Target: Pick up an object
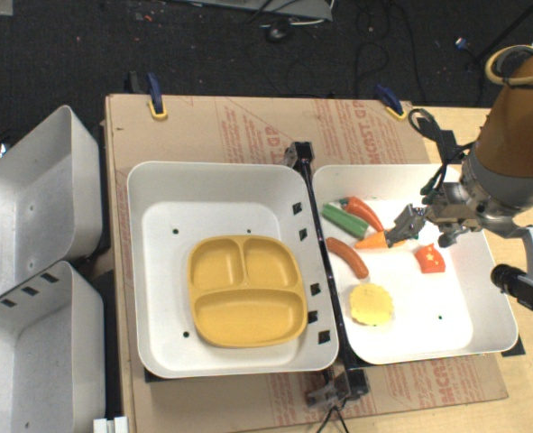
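1. The cluster of toy food is sitting in the right bin (482,332), up toward eleven o'clock of it: a green pepper-like piece (343,218), a red-orange chili (365,212) touching its one o'clock side, and an orange wedge (372,240) just beside both.
2. The gripper (408,226) is hanging at three o'clock of that wedge, dark fingertips pointing toward it; whether the jaws are wide or narrow, I cannot tell from this slant, and nothing is showing between them.
3. A red sausage (348,256) is lying at seven o'clock of the wedge, a small red chunk (430,259) at four o'clock of the gripper, a yellow round piece (372,304) at six o'clock, well apart.
4. Advice, as I'm judging it: the wedge is looking like the target, so centre over it alone before closing, since crowded neighbours risk a pinched edge.
5. The left bin (149,242) is bearing a yellow divided plate (246,290).
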`<state>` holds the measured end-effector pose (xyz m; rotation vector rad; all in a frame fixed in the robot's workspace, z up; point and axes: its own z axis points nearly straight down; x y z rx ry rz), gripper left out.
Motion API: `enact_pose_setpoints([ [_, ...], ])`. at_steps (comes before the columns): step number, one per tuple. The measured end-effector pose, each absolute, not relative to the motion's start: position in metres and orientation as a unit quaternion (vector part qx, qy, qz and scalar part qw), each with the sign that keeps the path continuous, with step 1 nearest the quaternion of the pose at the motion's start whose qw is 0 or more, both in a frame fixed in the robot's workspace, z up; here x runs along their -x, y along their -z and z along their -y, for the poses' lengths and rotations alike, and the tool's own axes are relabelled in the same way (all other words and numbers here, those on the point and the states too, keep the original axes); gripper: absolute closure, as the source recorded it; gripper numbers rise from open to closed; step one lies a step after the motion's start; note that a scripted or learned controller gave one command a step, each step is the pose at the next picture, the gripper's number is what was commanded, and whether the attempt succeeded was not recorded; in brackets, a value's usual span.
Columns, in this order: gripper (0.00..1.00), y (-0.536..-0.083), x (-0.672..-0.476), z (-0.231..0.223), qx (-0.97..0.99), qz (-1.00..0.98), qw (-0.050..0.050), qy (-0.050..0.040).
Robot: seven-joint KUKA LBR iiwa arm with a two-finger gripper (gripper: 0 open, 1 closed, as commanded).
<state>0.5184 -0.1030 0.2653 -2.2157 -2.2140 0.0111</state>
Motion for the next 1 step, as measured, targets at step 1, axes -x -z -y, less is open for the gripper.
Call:
enact_pose_setpoints([
  [1,0.0,-0.2706,-0.5203,0.1029,0.707,0.708,0.0,-0.0002],
])
